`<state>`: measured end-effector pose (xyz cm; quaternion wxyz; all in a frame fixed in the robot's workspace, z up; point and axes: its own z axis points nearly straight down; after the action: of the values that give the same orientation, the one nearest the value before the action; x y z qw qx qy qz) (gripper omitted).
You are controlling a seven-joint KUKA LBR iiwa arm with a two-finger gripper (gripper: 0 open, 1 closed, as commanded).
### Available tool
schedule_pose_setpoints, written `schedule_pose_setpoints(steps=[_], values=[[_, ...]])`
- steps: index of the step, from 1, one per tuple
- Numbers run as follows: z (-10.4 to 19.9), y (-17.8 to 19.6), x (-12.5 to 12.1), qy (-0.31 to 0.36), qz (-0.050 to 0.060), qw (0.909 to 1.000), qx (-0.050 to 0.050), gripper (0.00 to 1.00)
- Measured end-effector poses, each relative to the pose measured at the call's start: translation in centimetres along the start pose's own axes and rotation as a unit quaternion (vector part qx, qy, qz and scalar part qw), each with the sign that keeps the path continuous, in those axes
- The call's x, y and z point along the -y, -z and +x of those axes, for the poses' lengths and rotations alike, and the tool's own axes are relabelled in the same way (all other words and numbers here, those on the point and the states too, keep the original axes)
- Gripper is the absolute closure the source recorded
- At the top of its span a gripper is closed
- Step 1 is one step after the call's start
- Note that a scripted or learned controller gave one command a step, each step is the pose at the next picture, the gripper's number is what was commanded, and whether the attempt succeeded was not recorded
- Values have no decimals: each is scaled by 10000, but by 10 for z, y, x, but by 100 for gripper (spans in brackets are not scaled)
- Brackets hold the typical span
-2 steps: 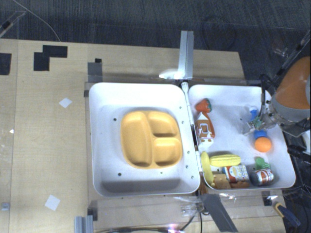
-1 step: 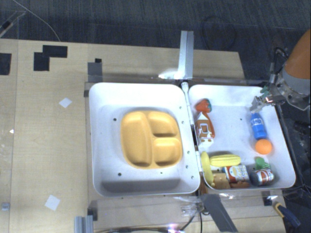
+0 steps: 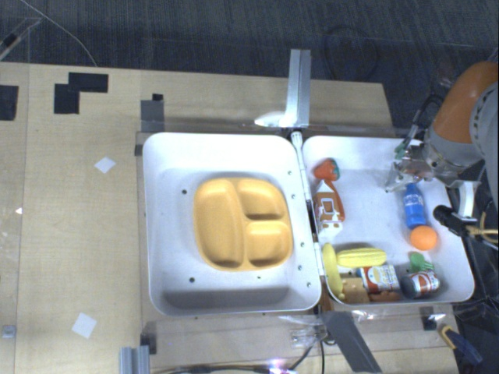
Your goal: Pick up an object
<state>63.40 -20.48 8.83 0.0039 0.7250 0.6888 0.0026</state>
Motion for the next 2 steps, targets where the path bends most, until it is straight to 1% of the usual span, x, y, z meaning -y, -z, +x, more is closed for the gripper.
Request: schedule_pose_setpoints(steps=[1, 2], values=[[28, 98, -10, -837, -23, 9965, -1, 100], [30, 84, 45, -780, 30, 9970, -3, 100]])
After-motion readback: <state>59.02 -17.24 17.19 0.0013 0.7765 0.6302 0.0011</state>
